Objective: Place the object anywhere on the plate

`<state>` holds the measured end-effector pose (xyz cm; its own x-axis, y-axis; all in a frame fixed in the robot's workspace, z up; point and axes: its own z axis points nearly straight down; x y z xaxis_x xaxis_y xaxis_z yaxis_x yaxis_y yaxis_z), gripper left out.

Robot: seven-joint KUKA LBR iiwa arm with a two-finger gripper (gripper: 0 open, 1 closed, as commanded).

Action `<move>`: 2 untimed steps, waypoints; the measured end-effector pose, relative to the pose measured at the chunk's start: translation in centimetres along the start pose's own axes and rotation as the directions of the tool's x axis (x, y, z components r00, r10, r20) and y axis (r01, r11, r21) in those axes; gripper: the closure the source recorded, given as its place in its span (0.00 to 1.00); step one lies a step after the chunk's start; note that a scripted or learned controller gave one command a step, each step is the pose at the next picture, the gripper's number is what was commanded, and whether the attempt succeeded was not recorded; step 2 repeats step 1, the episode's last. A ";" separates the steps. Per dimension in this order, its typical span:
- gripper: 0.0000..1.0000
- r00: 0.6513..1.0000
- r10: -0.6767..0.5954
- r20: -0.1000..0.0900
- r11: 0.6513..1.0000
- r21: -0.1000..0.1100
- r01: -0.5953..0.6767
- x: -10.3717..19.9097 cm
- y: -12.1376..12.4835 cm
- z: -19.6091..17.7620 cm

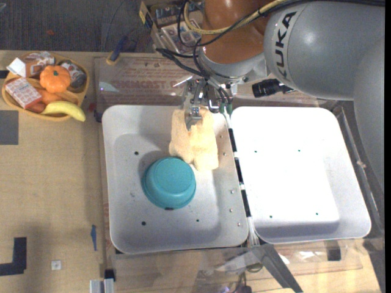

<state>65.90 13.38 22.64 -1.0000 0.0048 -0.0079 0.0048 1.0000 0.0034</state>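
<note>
While the gripper (194, 116) appears clamped on the pale yellow object (194, 144) in the left bin (122, 133), that object hangs beside the teal plate (170, 182). Grip looks shallow (top edge only); early slippage would land it short.

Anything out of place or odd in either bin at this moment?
One oddity: the teal plate in the left bin looks dome-like, apparently upside down. The pale yellow object lies beside it, touching its edge, under the gripper. Nothing looks spilled or damaged.
</note>
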 end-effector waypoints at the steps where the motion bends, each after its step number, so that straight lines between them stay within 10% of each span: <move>1: 0.00 1.000 0.000 0.001 1.000 0.000 0.000 0.0 0.0 -0.1; 2: 0.00 1.000 0.000 0.001 1.000 0.000 0.000 0.0 0.0 -0.1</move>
